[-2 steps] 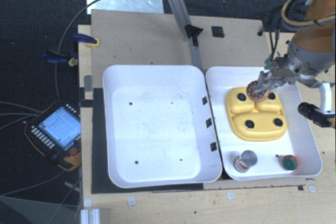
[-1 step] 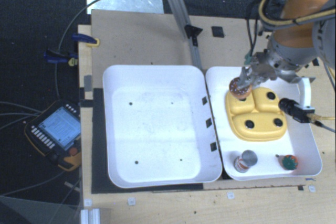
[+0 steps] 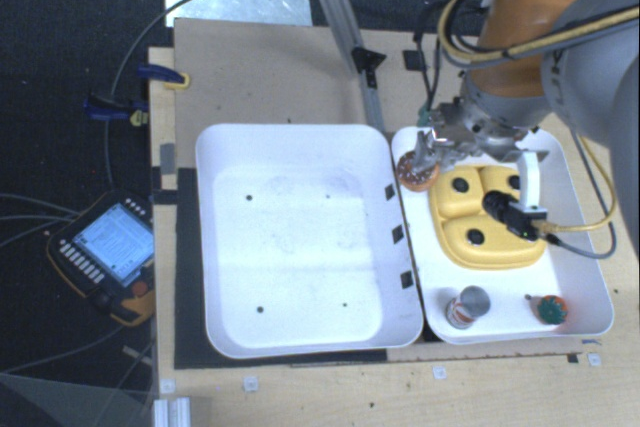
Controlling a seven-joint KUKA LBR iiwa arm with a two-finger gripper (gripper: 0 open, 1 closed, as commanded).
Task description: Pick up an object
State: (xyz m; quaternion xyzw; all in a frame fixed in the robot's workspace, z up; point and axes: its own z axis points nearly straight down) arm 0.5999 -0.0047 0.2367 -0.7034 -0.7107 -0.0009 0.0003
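**Operator:** Where is the gripper sitting?

**Spotter:** You'll find the gripper (image 3: 428, 153) low over the far left corner of the right bin (image 3: 592, 300), hanging from the grey arm (image 3: 590, 65) with its orange band (image 3: 530, 0). From this angle the wrist hides its tip, so you cannot tell whether it is spread or pressed together, and nothing can be seen pinched in it.

**Operator:** What lies closest to it?

**Spotter:** A small round brown object (image 3: 414, 175) lies just beneath the gripper, on its near side and close against the bin's left wall. You cannot tell whether the two touch. To the gripper's right and nearer to you sits a large yellow moulded piece (image 3: 470, 220) with dark round spots on top.

**Operator:** Anything else in that bin?

**Spotter:** Well away from the gripper, along the near wall, stands a short silvery can (image 3: 466, 306). Further right is a little green and red ball (image 3: 550, 310).

**Operator:** Any labels you can read?

**Spotter:** The can's wrapper is too small and blurred to read. To the gripper's far left, past the left bin (image 3: 290, 245), a teach pendant (image 3: 108, 250) with an orange rim lies on the dark floor. Its screen glows blue, but the text is illegible.
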